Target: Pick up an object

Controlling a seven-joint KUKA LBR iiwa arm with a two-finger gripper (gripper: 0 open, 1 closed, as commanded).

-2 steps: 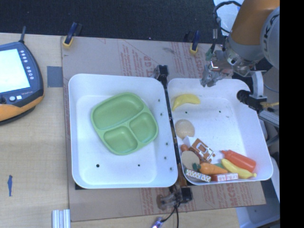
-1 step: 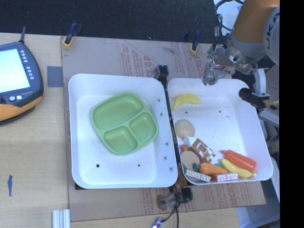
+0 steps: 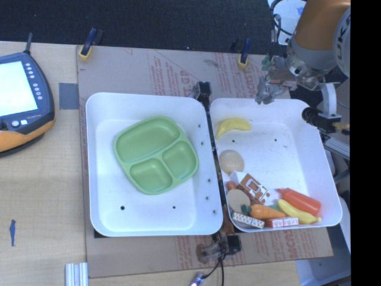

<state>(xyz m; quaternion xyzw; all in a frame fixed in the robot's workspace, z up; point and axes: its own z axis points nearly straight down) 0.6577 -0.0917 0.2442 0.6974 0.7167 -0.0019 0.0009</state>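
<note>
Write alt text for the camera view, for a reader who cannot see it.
A grey-and-orange arm's gripper hovers over the far edge of the right bin, which holds a banana and toy foods. The left bin holds a green divided plate.

A pale wooden surface (image 3: 41,207) carries a brown cardboard sheet (image 3: 172,70) printed with faint red lettering, held at its far edge by two blue-and-yellow clamps (image 3: 88,43). Behind it lies dark, black carpet-like flooring (image 3: 149,11). A grey tape patch (image 3: 68,95) sticks to the wood. Light is bright and even.
</note>
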